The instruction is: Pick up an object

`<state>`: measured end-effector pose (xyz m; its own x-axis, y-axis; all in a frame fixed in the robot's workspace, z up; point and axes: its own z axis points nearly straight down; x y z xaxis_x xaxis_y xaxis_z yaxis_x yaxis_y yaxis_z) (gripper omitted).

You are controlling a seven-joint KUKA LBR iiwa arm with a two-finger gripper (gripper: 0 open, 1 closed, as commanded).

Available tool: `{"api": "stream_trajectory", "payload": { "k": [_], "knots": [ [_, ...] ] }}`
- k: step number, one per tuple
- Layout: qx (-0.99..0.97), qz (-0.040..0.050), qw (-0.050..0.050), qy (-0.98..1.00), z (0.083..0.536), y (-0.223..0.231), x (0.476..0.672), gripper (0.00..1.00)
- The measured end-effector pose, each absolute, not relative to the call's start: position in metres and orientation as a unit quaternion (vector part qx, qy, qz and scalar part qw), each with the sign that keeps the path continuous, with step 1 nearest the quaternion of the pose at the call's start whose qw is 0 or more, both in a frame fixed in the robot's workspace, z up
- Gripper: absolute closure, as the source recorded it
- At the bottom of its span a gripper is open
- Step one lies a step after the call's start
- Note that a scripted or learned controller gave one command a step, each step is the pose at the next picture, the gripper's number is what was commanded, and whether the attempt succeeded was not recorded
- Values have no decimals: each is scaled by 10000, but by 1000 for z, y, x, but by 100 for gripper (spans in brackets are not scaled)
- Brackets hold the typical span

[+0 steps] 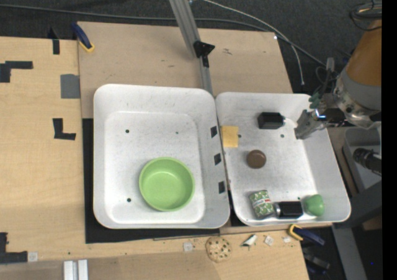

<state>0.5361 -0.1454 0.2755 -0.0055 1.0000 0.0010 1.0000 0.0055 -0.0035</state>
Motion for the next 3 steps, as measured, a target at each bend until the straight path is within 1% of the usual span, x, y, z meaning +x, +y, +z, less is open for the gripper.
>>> {"api": "stream_trajectory", "payload": {
  "k": [1, 2, 3],
  "knots": [
    [-7051, 2, 10, -7091, 276, -100, 553, 100],
    [-7050, 18, 25, -7092, 257, -53, 573, 100],
    [-7049, 8, 14, -7093, 256, -3, 582, 100]
  ]
}}
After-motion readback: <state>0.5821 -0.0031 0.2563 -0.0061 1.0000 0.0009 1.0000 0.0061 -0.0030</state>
